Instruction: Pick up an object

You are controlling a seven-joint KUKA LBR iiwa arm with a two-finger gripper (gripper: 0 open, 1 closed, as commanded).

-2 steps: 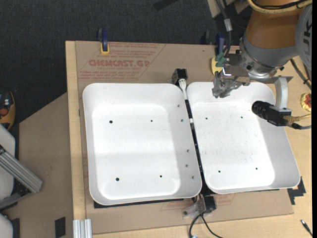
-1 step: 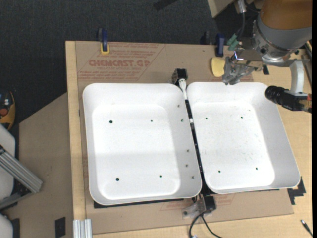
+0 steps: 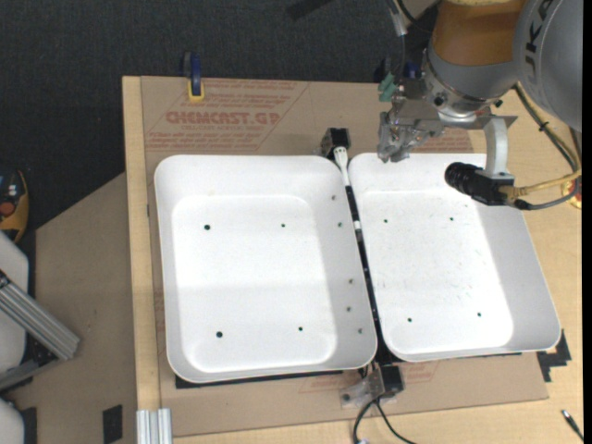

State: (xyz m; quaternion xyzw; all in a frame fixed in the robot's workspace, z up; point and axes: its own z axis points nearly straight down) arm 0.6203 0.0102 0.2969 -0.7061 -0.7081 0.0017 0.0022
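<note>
My gripper (image 3: pixel 398 144) hangs over the far left corner of the right white bin (image 3: pixel 518 248), close to the rim and pointing down. The grey arm with its orange band (image 3: pixel 472 35) reaches in from the upper right. A black cylindrical fitting (image 3: pixel 474 181) with a yellow cable juts from the wrist over the right bin's far edge. The left white bin (image 3: pixel 176 248) lies beside it. Each bin's floor shows a few small dark dots and faint specks.
Both bins rest on a brown cardboard sheet (image 3: pixel 231 109) with red print. A blue clamp (image 3: pixel 193 74) holds its far edge. A black clip (image 3: pixel 335 141) sits at the far end of the seam between the bins, and a connector with a cable (image 3: pixel 379 387) sits at the near end.
</note>
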